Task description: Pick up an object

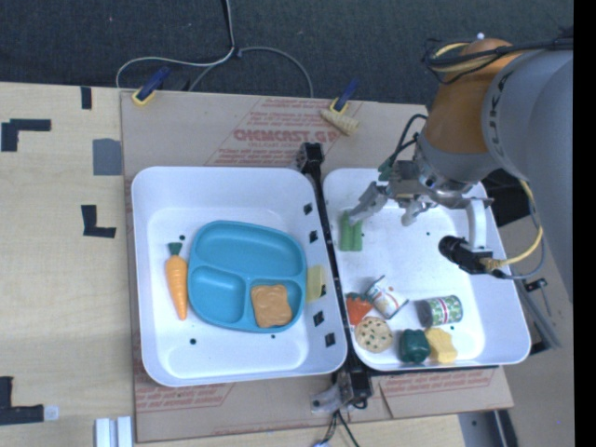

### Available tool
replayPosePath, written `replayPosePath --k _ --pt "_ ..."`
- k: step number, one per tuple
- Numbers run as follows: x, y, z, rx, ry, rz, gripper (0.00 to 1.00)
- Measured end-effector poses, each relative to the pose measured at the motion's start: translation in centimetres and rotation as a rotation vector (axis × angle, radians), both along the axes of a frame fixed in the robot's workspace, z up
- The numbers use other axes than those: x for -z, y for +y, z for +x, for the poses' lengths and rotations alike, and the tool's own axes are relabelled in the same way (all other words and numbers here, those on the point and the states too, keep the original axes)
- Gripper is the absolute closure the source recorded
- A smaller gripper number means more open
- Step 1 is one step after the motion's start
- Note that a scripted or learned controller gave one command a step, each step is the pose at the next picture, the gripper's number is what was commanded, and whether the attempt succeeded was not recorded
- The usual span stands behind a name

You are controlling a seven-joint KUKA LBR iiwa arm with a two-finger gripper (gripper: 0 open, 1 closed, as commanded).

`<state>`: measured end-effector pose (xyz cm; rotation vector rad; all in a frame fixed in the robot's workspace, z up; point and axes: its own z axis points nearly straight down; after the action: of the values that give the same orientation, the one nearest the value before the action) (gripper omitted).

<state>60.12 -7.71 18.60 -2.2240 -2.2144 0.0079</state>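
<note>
My gripper (389, 208) hangs over the back of the right bin (484, 291), open, with nothing between its two fingers. A green block (351, 233) lies just left of and below the left fingertip, near the bin's left wall. Toward the front of that bin lie a small white and red can (386, 299), a green-labelled tin (441, 310), a round cookie (373, 334), a dark green vegetable (413, 345), a yellow piece (441, 346) and an orange piece (358, 307).
The left bin (154, 203) holds a blue divided plate (233, 264) with a slice of toast (271, 304) in one compartment, and a carrot (176, 285) beside the plate. A yellow block (315, 282) sits against the divider. Cables run behind the bins.
</note>
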Motion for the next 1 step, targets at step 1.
replayPosePath --k 1 --pt "10.62 -2.11 2.23 -0.005 -0.008 -0.003 0.00"
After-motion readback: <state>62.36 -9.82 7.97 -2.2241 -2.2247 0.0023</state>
